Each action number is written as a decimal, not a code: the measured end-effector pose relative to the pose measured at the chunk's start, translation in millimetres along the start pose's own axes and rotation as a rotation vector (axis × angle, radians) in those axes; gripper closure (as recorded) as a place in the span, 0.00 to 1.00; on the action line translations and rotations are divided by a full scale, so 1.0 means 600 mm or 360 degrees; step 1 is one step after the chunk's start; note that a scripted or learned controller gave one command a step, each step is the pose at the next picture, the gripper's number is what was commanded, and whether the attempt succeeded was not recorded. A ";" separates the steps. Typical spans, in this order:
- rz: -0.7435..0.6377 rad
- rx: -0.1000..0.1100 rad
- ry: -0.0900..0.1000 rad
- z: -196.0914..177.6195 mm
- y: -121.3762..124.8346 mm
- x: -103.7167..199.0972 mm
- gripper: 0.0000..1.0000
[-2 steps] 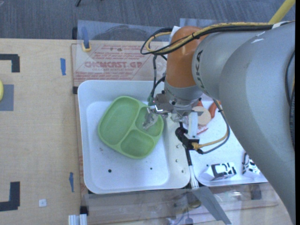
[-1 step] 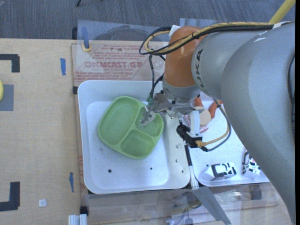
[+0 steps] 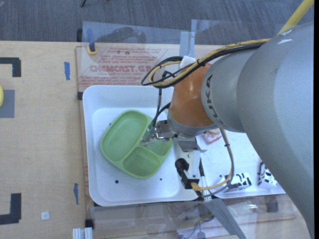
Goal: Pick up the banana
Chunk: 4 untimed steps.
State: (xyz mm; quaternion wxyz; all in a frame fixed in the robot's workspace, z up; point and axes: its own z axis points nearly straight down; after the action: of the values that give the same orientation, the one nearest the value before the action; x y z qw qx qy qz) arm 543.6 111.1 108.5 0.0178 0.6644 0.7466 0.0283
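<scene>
The big grey arm (image 3: 264, 88) is seen reaching in from the right, and much of the right bin (image 3: 246, 151) is covered by it. The arm is bent down toward the left bin (image 3: 92, 133). The orange band (image 3: 188, 101) is seen above the middle of the two bins. Black and yellow cables (image 3: 160, 69) are looped beside the band on its far side.

The claw (image 3: 153, 132) is held low at the right edge of a green plate (image 3: 124, 138). The plate is split into parts and is laid in the left bin, tipped a little at a slant. The claw is seen just over the small part on the plate's right side. Whether the claw is released or clenched cannot be told, and nothing can be seen held in it.

Where the banana lies cannot be told. A small yellow thing (image 3: 1, 96) is cut off at the left edge of the wooden surface (image 3: 40, 148), well apart from the bins, but what it is cannot be told.

Small black and white bits (image 3: 242, 179) are seen in the near part of the right bin.
</scene>
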 end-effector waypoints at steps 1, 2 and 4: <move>-0.0447 0.0058 0.0008 0.013 0.055 -0.010 0.00; -0.0820 0.0048 -0.0002 0.020 0.013 -0.020 0.00; -0.1485 0.0095 0.0030 -0.016 0.063 -0.032 0.00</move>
State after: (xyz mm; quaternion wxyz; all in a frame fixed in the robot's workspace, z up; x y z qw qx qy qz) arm 582.7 96.2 120.2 0.0027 0.2575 0.9663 0.0019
